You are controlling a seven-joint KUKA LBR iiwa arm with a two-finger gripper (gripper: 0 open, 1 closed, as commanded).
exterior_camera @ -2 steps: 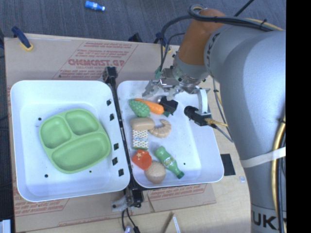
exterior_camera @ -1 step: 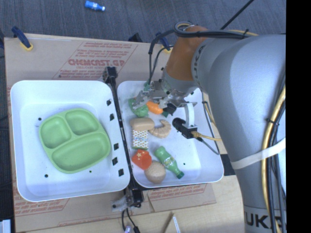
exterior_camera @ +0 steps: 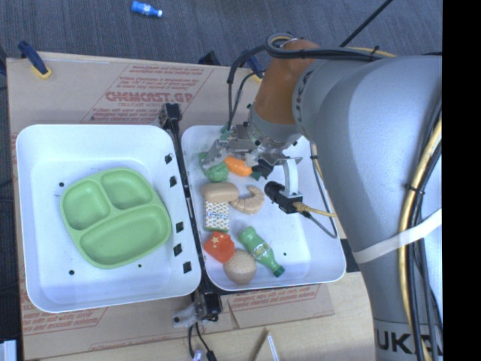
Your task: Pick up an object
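Just below the fingers (exterior_camera: 242, 155), whose spread I cannot tell, lies an orange carrot (exterior_camera: 239, 167).

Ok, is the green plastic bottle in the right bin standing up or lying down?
Lying down. The green plastic bottle rests on its side on the right white bin's floor, cap toward the front corner.

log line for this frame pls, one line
arm: over right bin | gripper: low by carrot and green toy | hold: none seen | left bin: green plate
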